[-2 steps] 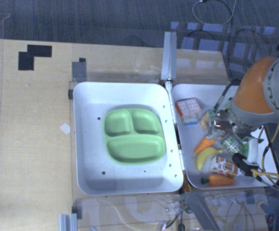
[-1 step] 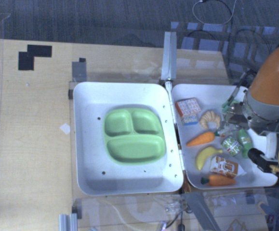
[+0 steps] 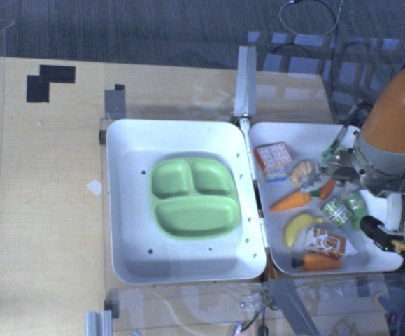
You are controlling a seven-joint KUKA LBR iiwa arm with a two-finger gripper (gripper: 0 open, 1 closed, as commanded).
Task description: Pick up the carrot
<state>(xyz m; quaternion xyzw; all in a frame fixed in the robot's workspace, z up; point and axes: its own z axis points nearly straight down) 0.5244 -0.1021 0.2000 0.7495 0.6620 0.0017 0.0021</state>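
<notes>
Carrot point(image 3: 291, 201) unlifted in right bin point(image 3: 387, 261) | gripper point(image 3: 326, 176) just beside it, jaw state unclear, perhaps descending | grasp, lift remain

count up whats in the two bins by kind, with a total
green divided plate: 1, in the left bin
carrots: 2
banana: 1
small cartons: 2
bread-like piece: 1
green and white piece: 1
total: 8, all but the plate in the right bin
</notes>
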